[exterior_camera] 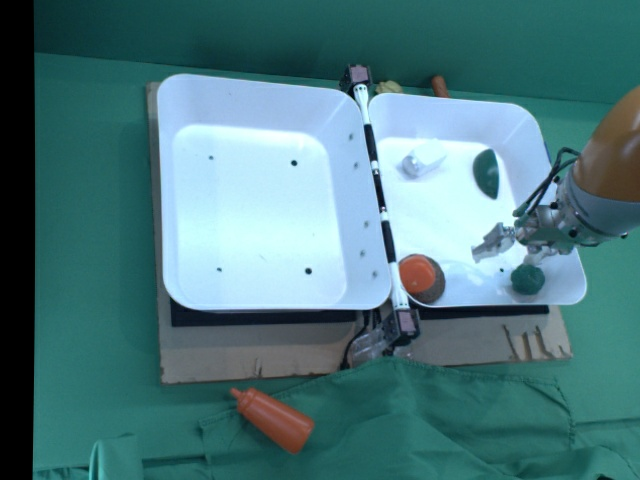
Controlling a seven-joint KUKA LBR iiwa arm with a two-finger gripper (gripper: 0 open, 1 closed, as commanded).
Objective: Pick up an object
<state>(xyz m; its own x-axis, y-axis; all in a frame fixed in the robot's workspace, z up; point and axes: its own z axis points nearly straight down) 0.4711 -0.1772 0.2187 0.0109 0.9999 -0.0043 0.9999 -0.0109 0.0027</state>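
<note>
Tool: the tool (497,241) is hanging over the right bin (452,108); grip state unclear.
Nearest object: the green ball (527,279) is lying just right-below it.

This is a robotics lab set up for grasping trials. A worktop (90,268) draped in green cloth carries two shallow white bins (260,193) on a cardboard sheet (250,353). A grey-and-orange robot arm (610,183) reaches over the right bin (455,128).
</note>
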